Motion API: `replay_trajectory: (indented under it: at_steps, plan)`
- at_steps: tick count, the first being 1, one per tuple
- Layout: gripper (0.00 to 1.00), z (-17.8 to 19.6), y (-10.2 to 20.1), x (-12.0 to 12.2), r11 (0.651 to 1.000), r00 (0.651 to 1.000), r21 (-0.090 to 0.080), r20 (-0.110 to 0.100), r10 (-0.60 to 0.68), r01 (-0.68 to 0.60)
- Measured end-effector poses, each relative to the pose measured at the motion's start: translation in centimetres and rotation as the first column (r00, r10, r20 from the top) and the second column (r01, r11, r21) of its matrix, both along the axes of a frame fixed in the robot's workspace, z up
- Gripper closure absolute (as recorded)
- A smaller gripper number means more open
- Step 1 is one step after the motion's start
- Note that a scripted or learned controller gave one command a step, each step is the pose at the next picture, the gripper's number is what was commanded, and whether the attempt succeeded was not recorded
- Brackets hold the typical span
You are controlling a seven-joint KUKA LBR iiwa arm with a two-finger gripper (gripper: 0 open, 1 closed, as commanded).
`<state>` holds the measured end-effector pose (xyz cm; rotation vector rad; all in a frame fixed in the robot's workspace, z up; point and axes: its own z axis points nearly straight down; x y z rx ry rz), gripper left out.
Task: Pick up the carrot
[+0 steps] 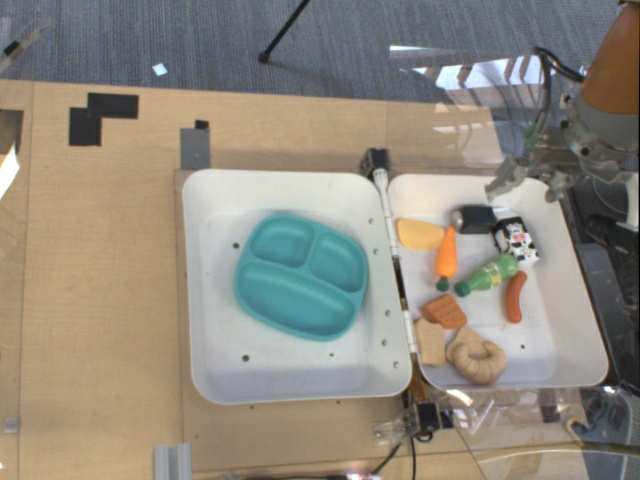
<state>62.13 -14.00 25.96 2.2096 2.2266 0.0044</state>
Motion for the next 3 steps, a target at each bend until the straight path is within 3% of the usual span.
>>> replay_trajectory:
  at_steps: [1, 2, 3]
  plan:
    - [0.00, -16.9, 2.5, -3.5, 0.999, 0.999, 0.001, 0.004, -0.032, 0.032]
    - [1.00, -15.8, 2.6, -3.2, 1.000, 1.000, 0.001, 0.009, -0.029, 0.029]
    - [1.00, -6.8, 11.8, 3.0, 0.999, 0.999, 0.006, 0.011, -0.036, 0.036]
